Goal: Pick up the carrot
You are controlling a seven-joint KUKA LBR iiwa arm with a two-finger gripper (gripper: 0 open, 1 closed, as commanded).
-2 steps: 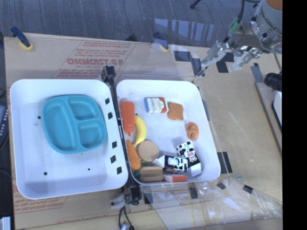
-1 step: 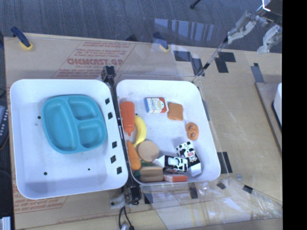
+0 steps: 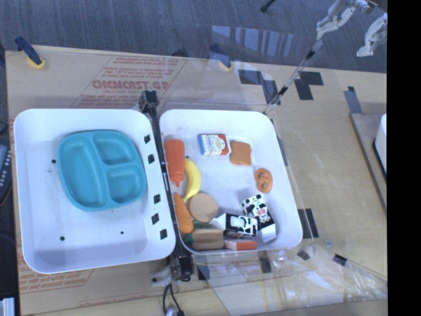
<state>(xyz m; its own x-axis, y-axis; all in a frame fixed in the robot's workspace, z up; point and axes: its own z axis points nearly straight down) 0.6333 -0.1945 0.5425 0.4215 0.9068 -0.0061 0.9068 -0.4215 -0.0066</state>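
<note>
The turquoise plastic divided plate (image 3: 102,168) lay in the left white bin (image 3: 33,242). The small orange toy carrot (image 3: 183,214) lay against the right white bin's (image 3: 283,176) left wall, near its front-left corner, below the yellow banana (image 3: 193,179). The white two-finger gripper (image 3: 355,25) hung open, empty, beyond the far-right corner; the approach was not begun, in my judgement, and the next move called for descent over the carrot.

Orange carrot (image 3: 183,214); teal tray (image 3: 102,170); yellow banana (image 3: 192,180)

The gripper (image 3: 355,20) sits at the camera view's top right corner, raised and off to the side, pale jaws spread apart with nothing between them.
</note>
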